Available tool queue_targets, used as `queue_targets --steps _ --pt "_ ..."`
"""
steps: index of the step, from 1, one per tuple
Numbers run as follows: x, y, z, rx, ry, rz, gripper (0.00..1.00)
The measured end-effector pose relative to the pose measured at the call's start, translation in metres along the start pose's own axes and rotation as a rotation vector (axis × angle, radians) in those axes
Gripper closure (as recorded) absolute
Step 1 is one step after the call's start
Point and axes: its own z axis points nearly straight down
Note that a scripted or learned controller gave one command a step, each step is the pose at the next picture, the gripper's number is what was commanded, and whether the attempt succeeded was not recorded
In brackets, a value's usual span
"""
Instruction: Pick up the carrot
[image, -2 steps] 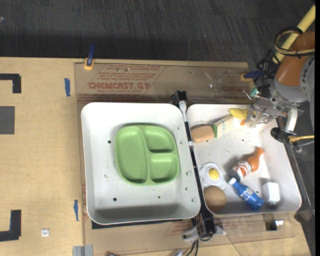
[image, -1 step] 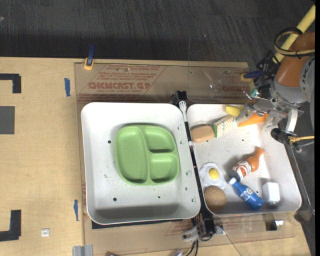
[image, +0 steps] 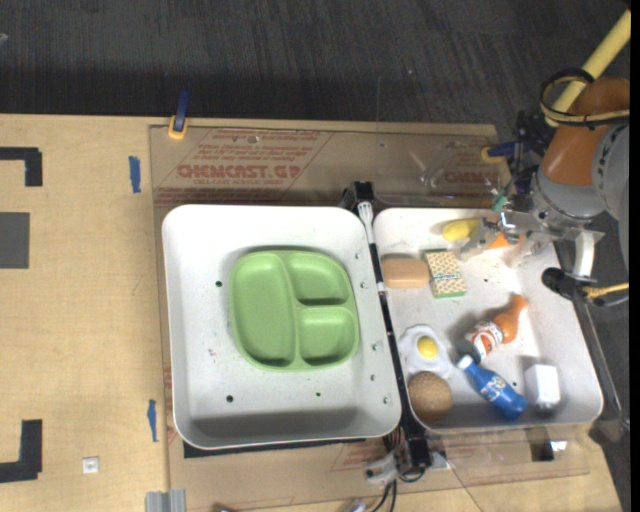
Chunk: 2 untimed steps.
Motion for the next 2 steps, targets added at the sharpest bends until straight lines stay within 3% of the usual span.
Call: queue_targets --steps 1,2 --pt "-0.002 0.002 -0.011 -0.021 -0.017 -0.004 1.0" --pt "-0.001 0.003 -0.022 -0.026 -0.019 -0.006 1.0"
